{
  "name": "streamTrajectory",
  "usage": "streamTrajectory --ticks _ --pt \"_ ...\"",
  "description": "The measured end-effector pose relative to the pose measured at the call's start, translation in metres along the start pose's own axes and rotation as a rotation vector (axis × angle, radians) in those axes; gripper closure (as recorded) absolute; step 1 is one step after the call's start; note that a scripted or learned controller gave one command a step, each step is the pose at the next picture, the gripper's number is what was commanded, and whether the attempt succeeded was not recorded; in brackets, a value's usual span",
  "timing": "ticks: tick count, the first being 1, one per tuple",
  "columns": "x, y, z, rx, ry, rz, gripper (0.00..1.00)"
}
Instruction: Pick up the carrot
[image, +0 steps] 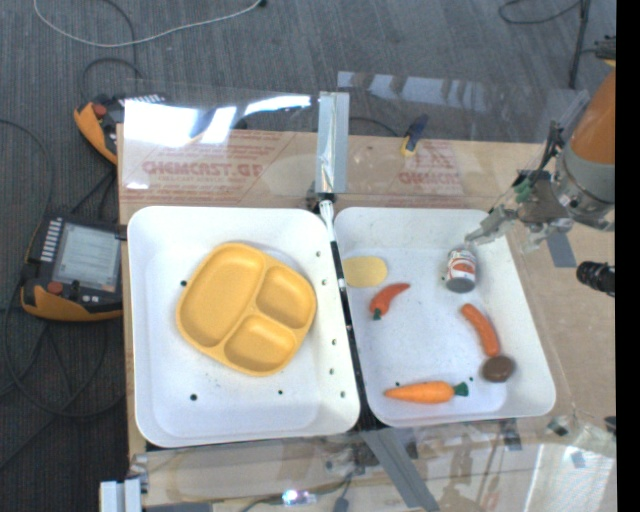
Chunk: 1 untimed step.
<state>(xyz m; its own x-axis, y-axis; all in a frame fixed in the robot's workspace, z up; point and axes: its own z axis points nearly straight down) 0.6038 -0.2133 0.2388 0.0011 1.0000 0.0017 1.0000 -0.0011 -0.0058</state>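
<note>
Carrot (427, 392) lies on its side near the front edge of the right bin (530, 400), orange body pointing left, green stem end to the right. It is free of any contact with the arm.

Other contents of the right bin: a small can (460, 269) with a red-and-white label, tipped over near the back right; a red chili pepper (388, 298) with green stem left of centre; a pale yellow flat round piece (364, 270) just behind the pepper, close to the left wall; an orange sausage-shaped item (481, 328) on the right side; a dark brown round item (497, 369) just in front of it, near the carrot's stem end.

Left bin (150, 400) holds a yellow three-compartment tray (248, 307), set at a slant.

Gripper (530, 215) hangs over the back right corner of the right bin, just beyond the can and well apart from the carrot. Cannot tell whether the jaws are apart or together; nothing is seen between them.

A teach pendant (75, 267) rests on the floor left of the surface.
</note>
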Motion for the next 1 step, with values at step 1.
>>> streamTrajectory --ticks 1 --pt "0.0101 -0.0765 0.1463 -0.009 -0.001 -0.043 0.00"
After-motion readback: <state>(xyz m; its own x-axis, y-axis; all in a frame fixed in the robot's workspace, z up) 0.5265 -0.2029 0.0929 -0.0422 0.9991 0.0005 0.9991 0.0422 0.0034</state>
